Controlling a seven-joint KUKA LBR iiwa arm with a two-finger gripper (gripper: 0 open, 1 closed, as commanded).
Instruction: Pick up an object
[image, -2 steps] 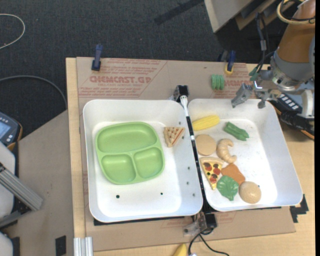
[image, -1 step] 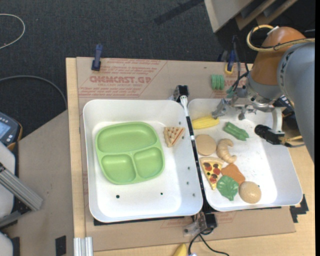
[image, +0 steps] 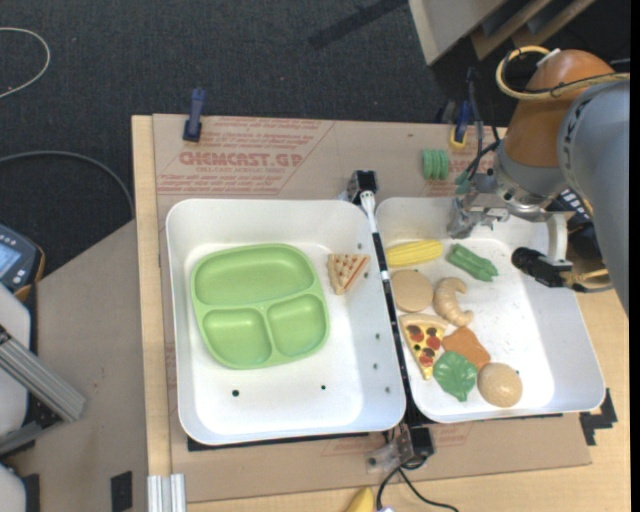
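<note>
Up near the far right corner of the bench, the jaws (image: 466, 222) hang over the right bin's (image: 560, 330) far edge, and I can't tell whether they're spread or closed. Just below them lies the green pepper (image: 472, 263), with the corn cob (image: 414, 252) beside it. Croissant (image: 451, 297), pizza slice (image: 425, 343) and bread roll (image: 499, 384) sit nearer. Over in the left bin (image: 200, 400), the green tray (image: 260, 303) and waffle wedge (image: 347, 270).

One fixed camera above the bench, slanted downward, both white bins (image: 190, 330) in frame, medium distance
</note>
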